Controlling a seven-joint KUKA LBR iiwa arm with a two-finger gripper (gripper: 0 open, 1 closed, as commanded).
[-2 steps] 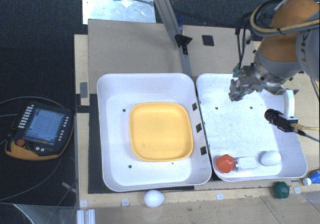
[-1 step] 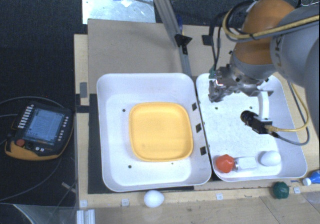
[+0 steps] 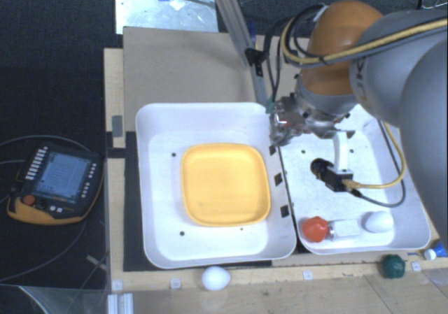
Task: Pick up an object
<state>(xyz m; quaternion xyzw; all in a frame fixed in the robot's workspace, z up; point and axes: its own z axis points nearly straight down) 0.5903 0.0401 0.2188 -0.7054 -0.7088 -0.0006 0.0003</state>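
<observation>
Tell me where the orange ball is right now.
The orange ball lies in the right bin, near its front edge at the lower left corner, just left of a pale rectangular item and a white egg-shaped object.

You see a control pendant (image 3: 52, 187) with a lit screen lying on the dark floor at the far left, its cable (image 3: 14, 148) curling around it. A white ball (image 3: 215, 278) sits on the bench edge just below the left bin, and a dark green ball (image 3: 393, 266) rests on the bench near the right bin's lower corner. A metal pole (image 3: 234, 15) slants across the brown board (image 3: 182, 64) behind the bins
</observation>
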